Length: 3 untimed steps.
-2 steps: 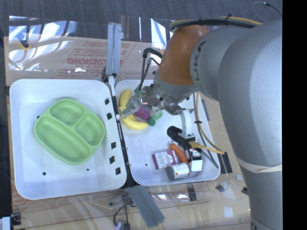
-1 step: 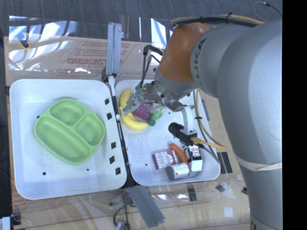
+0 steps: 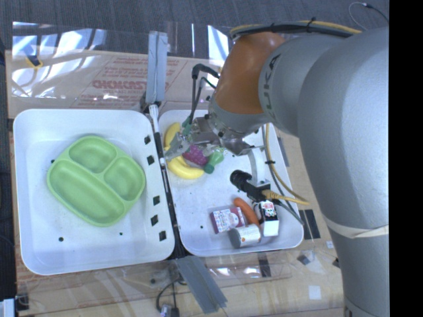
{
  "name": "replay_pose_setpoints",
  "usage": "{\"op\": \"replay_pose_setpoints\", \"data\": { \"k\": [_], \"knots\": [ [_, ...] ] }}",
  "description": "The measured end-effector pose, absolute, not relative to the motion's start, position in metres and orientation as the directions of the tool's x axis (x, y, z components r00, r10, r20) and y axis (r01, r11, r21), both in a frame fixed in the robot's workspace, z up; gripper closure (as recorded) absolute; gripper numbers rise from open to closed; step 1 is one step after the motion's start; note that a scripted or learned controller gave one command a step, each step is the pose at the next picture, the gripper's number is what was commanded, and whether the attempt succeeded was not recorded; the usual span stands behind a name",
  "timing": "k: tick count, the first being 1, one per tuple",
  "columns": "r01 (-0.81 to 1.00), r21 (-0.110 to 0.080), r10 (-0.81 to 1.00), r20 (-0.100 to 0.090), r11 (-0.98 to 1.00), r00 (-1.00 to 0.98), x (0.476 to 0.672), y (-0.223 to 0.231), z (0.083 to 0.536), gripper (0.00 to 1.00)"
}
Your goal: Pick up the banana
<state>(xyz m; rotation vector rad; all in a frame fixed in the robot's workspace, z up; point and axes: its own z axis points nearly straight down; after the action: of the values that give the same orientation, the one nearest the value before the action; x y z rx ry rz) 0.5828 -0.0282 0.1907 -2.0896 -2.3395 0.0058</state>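
Currently the claw hovers directly over the banana; finger state cannot be determined. Centre across its curved body before closing.

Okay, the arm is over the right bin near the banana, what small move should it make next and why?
Probably a short descent onto the curved yellow banana. The gripper sits above the banana's middle by the purple grape bunch, at the right white bin's left wall, and nothing shows it gripped yet.
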Motion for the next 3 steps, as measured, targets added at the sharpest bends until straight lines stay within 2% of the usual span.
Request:
{"op": "replay_pose_setpoints", "data": {
  "k": [1,2,3],
  "knots": [
    [0.996,0.014,0.997,-0.005,0.083,-0.083,0.589,-0.129,0.100,0.00],
    [0.863,-0.002,0.863,0.002,0.505,-0.505,0.553,-0.106,0.092,0.00],
    [0.686,0.001,0.686,-0.002,0.728,-0.728,0.526,-0.069,0.192,0.00]
  ]
}}
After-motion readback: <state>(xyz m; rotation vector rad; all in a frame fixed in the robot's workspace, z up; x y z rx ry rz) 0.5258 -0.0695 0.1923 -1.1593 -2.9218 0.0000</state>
